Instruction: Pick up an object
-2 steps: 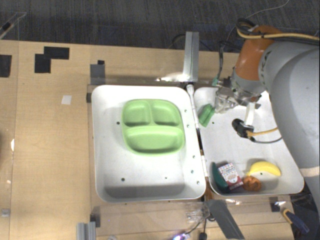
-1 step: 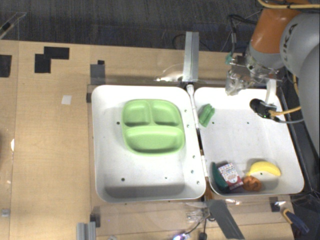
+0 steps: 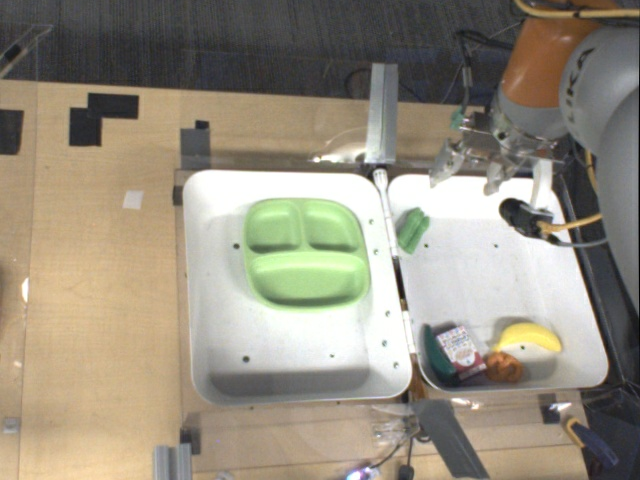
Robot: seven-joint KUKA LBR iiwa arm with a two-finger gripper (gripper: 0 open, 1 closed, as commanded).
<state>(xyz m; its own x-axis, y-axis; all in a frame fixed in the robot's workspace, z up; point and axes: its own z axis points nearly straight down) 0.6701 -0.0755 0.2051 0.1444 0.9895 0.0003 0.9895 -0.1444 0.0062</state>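
My gripper (image 3: 468, 171) hangs over the far edge of the right bin (image 3: 520, 278), its two fingers spread open with nothing between them. A small green block (image 3: 411, 230) lies against that bin's left wall, down and to the left of the gripper. At the bin's near edge sit a yellow banana (image 3: 530, 339), a small orange-brown object (image 3: 506, 367) and a dark green packet with a white and pink label (image 3: 455, 351).
A light green divided plate (image 3: 305, 251) lies in the left bin (image 3: 215, 298). A metal post (image 3: 383, 118) stands behind the divider between the bins. A black cable fitting (image 3: 522, 214) with a yellow hose hangs beside the wrist.
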